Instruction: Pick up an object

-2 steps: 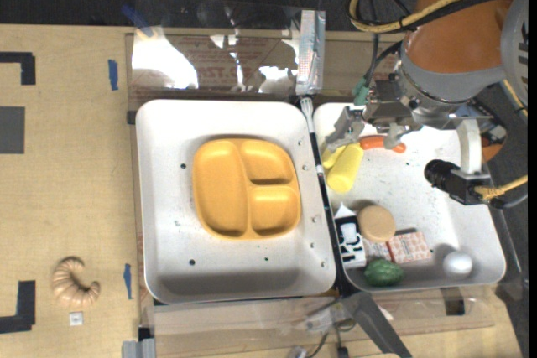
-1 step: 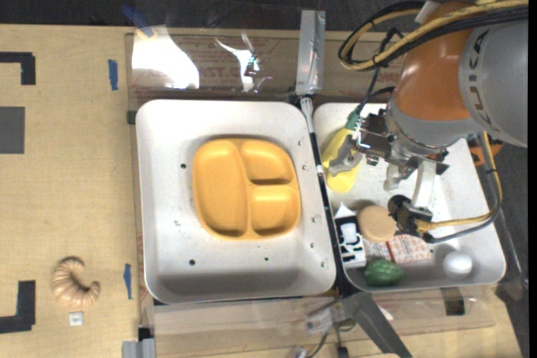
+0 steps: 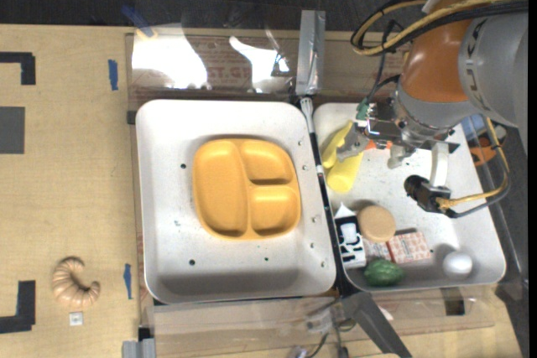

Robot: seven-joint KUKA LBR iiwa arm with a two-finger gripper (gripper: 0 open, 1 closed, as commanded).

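Observation:
The right bin (image 3: 491,251) holds several objects. A yellow banana-shaped thing (image 3: 341,162) lies along its left wall. My gripper (image 3: 370,137) sits low over the bin's back left part, right beside the upper end of the yellow thing and touching or nearly touching it. The wrist hides how the two meet. Nearer the front lie a tan round disc (image 3: 377,223), a black-and-white box (image 3: 350,241), a red-and-white packet (image 3: 408,247), a green lump (image 3: 383,272) and a grey ball (image 3: 458,264).
The left bin (image 3: 159,138) holds a yellow compartment plate (image 3: 247,184). A tan croissant-shaped toy (image 3: 75,281) lies on the bench at the left. Cables loop from the arm over the right bin's back and right side.

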